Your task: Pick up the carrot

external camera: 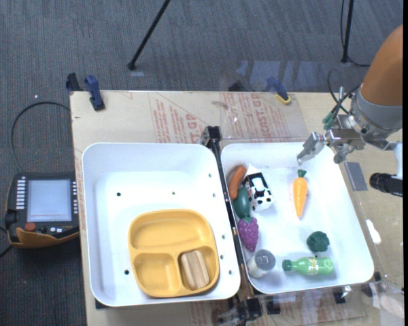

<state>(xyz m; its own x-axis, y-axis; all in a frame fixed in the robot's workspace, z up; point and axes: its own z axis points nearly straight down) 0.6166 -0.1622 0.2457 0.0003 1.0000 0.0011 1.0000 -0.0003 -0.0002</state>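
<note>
The fingers (324,148) hang spread apart and hold nothing at the right bin's (359,246) far edge, just above the carrot (300,193).

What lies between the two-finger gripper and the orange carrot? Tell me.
Nothing: in the camera view only bare white floor of the right bin separates the gripper from the orange carrot with green top.

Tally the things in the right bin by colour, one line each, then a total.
Orange: 2, the carrot and a sausage-shaped piece
Green: 3, a bottle, a broccoli and a dark green piece
Purple: 1, grapes
Black and white: 1, a cow toy
Grey: 1, a can
Total: 8
</note>
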